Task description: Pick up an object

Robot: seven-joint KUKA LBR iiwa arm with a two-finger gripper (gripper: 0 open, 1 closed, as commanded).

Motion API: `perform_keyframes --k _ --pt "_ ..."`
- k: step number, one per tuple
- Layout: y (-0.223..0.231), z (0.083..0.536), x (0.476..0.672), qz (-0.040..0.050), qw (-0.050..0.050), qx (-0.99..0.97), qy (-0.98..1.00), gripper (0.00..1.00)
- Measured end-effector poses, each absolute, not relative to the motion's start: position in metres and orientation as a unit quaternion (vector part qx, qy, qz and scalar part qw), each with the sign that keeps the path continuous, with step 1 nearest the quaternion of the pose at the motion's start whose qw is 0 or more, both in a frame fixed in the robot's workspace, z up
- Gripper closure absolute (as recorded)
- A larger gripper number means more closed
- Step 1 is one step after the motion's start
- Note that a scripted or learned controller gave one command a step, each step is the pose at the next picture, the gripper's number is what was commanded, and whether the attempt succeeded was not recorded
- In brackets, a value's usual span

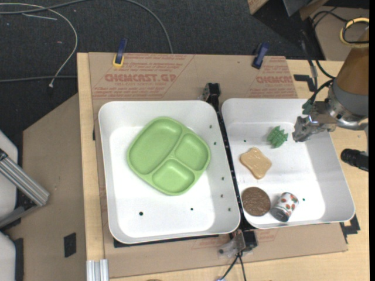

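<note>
Your gripper (302,129) right of the green toy (277,137), finger state unclear, cardboard (176,69) upper centre reads "CHEMCAST".

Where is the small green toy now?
The small green toy lies in the right bin, near its upper edge, above the tan bread piece and just left of the gripper.
</note>
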State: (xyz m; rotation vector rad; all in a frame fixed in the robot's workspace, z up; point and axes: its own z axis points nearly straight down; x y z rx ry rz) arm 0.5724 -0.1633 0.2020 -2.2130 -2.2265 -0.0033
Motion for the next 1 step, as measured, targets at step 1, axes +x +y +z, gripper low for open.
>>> perform_keyframes --k 1 --pt "-0.1047 0.1963 0.5776 -0.0006 0.002 -0.705 -0.709 1.00"
